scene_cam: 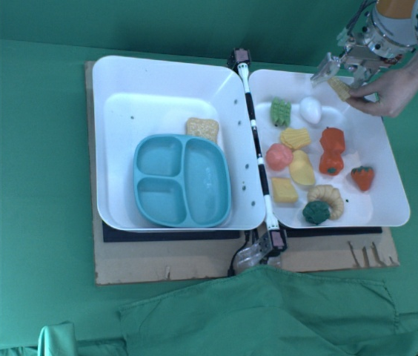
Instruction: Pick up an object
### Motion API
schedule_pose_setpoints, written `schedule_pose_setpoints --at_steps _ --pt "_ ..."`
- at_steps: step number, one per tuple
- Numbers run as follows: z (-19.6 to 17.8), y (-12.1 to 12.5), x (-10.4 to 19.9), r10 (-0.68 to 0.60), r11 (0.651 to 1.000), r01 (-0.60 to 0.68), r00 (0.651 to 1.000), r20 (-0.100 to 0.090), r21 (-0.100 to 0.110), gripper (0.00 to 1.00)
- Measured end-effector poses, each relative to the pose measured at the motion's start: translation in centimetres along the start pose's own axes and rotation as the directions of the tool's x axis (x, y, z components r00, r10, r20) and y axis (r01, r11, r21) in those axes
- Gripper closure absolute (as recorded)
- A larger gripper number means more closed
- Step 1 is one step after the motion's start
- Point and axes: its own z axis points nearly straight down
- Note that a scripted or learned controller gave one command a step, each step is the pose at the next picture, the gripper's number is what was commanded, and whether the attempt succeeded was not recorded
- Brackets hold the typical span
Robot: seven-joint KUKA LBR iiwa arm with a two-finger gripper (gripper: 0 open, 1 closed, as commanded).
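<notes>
Camera view: gripper (pixel 340 76) above the right bin's (pixel 387 199) far corner, fingers pinching a yellow piece (pixel 339 88) — lift straight, slowly.

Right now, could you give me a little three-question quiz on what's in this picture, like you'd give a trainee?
1. True or false: the blue divided plate lies in the left bin.
2. Which sits nearest the broccoli? A) croissant B) white egg C) waffle
3. What touches the yellow piece at the gripper?

Key: 1 true; 2 A; 3 a human hand.
</notes>
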Motion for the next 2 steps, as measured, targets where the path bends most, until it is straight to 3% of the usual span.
schedule_pose_setpoints --at_steps 2 --pt "1.8 -0.1 0.0 0.000 1.000 0.000 1.000 -0.001 0.006 0.00"
